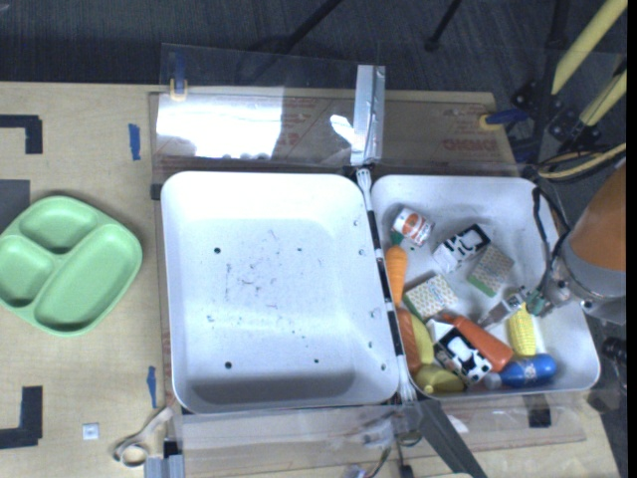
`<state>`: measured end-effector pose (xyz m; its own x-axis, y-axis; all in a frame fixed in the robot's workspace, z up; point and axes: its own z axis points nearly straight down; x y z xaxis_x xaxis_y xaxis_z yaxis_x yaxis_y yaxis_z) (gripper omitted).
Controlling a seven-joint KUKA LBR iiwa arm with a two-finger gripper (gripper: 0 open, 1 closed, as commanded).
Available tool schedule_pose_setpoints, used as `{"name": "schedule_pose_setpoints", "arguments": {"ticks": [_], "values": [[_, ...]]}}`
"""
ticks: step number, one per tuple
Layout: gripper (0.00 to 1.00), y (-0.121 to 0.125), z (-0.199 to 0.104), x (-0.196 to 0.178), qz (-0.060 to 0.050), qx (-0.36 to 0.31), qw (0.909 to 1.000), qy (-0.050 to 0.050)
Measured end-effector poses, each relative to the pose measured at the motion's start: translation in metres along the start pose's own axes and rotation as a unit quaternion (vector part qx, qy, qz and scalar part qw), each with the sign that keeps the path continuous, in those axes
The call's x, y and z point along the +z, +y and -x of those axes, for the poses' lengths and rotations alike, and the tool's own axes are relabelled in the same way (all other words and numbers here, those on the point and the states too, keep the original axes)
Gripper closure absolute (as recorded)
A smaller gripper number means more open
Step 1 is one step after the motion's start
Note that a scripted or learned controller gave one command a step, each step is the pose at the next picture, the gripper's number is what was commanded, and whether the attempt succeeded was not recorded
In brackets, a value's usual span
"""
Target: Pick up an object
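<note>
**Q:** Camera view from above: where was the gripper (522, 302)?

**A:** It was low in the right bin (518, 195), reaching in from the right, just beside a corn cob (523, 331). Whether its fingers were spread or pressed together could not be told.

**Q:** What lay around it?

**A:** Small items crowded the bin: an orange carrot (396, 272) along the left wall, a black-and-white cow toy (464, 354) near the front, a blue object (529, 369) at the near right. The left bin (269, 197) sat alongside, and a green divided plate (66, 264) lay far left.
</note>
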<state>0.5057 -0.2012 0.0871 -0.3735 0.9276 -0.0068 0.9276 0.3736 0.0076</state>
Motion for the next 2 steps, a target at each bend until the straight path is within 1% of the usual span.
{"name": "schedule_pose_setpoints", "arguments": {"ticks": [1,2], "values": [[1.0,0.001,0.001,-0.011,0.002,0.001,1.0,-0.001],[1.0,0.038,-0.044,-0.115,-0.003,0.026,0.9997,0.003]]}}
